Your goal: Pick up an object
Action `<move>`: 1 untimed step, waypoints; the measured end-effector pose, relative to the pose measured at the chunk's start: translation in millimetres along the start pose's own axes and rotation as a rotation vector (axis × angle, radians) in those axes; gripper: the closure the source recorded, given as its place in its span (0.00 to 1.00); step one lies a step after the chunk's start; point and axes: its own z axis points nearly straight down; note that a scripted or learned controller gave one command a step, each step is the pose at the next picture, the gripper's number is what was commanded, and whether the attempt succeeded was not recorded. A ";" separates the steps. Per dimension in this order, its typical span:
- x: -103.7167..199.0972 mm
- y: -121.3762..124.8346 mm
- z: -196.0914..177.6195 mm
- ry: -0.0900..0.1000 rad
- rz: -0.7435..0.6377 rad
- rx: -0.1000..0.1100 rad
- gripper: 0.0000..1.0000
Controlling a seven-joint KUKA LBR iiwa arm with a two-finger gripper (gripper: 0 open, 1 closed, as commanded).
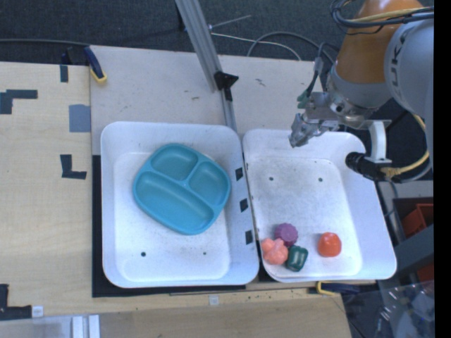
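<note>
Camera view: pincer (pixel 299 138) opening cannot be told; well below it, red object (pixel 329 244) probably light, rigid; grasp across its middle.

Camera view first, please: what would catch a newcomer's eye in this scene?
Most striking is the blue divided plate, lying alone in the left bin. Next comes the bright cluster at the near edge of the right bin: a purple piece, an orange-pink piece and a green piece crowded together, with a red-orange piece a little apart. The arm's tool hangs over that bin's far edge.
</note>
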 end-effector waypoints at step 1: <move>54.3 3.7 -1.4 0.000 -0.001 0.001 1.00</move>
